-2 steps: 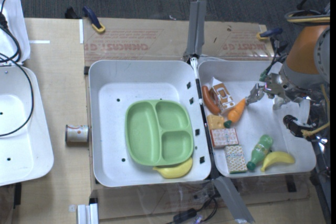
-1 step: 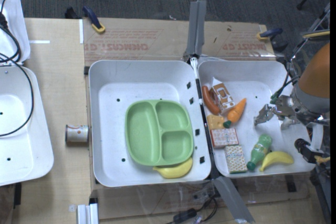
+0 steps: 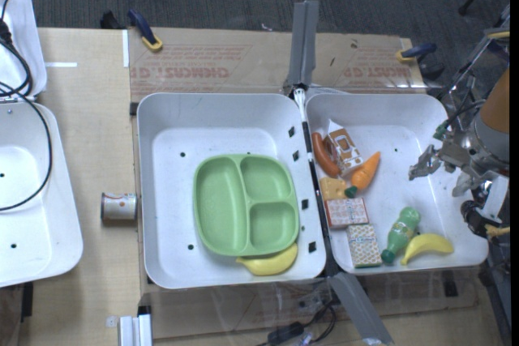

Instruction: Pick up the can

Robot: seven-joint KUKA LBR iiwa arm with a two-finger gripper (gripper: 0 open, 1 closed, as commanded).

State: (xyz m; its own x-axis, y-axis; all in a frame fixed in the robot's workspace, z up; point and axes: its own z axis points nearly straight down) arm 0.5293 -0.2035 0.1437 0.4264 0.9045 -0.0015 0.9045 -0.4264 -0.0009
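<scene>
Can left of both bins

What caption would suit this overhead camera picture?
Gripper hovers over the right bin; the can lies outside on the bench.

Left bin: green divided plate, a banana tucked against its front edge. Right bin: sausage beside a small carton, carrot, cheese wedge, two flat packets in a row toward the front, then a green bottle lying next to a second banana. Two blue clamps at the back of the bench (both on the cardboard sheet).
</scene>
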